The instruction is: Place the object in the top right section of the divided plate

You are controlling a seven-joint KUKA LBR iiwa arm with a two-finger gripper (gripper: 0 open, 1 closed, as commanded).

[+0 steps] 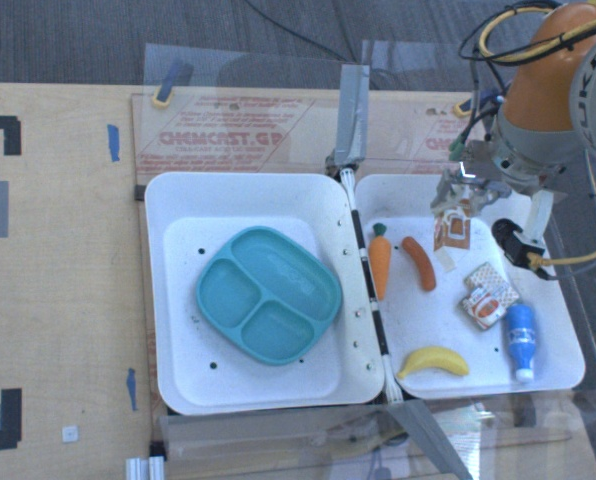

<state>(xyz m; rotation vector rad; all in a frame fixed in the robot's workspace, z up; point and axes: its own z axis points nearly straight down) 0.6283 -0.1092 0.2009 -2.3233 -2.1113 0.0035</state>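
The grey arm with its orange band comes in at the two o'clock corner of the view, and its claw hangs over the twelve o'clock end of the right bin. A small brown and white packet sits right at the claw's tip, partly overlapped by it; whether the claw is clenched on the packet or released cannot be told from this slant.

Inside the right bin, an orange carrot with a green top lies along the nine o'clock wall, its top pointing to twelve o'clock. Just beside it, toward three o'clock, lies a reddish-brown sausage, tilted. A red and white snack packet rests near the three o'clock side, and a blue bottle with a white cap lies just beside it toward five o'clock, cap pointing to six o'clock. A yellow banana lies near the bin's six o'clock wall.

The left bin carries the teal divided plate, sitting flat and turned at an angle, with three sections visible. The plate lies at eight o'clock from the claw, well apart from it.

Both bins stand on the wooden counter, which bears blue tape marks.
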